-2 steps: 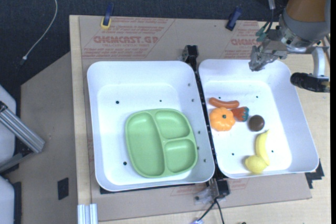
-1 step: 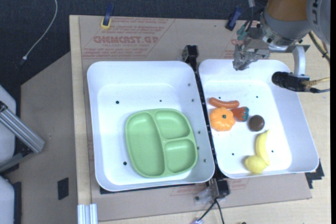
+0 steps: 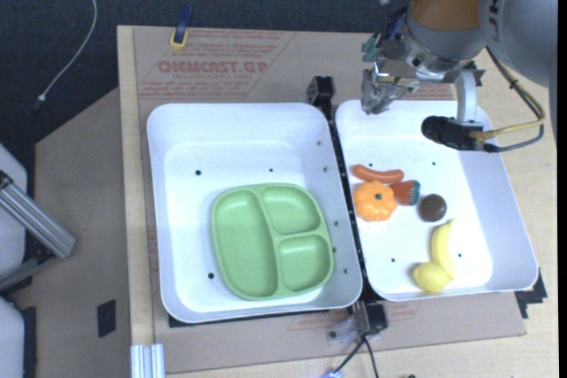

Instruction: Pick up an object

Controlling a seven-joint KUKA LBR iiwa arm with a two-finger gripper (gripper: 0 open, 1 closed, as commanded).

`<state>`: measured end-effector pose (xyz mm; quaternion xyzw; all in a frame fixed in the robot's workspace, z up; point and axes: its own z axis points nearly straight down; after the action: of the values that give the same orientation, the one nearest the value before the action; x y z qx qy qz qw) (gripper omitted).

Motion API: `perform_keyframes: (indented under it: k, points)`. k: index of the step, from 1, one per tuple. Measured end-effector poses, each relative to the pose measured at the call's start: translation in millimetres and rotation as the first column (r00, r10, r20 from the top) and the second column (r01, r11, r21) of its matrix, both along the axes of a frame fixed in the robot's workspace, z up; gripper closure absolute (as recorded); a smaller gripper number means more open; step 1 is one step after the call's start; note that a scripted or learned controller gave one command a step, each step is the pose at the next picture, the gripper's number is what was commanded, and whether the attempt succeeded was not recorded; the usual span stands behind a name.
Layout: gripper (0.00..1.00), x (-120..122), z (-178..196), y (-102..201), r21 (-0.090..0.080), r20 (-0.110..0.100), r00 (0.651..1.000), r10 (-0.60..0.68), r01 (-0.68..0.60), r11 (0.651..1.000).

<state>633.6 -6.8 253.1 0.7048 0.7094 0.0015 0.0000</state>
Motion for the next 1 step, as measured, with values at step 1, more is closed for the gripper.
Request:
perform_keyframes:
  k: [1]
  points:
    - [1.0,-2.7,-9.4,45.5,0.0,-0.005,1.0,-0.001,0.001,1.0]
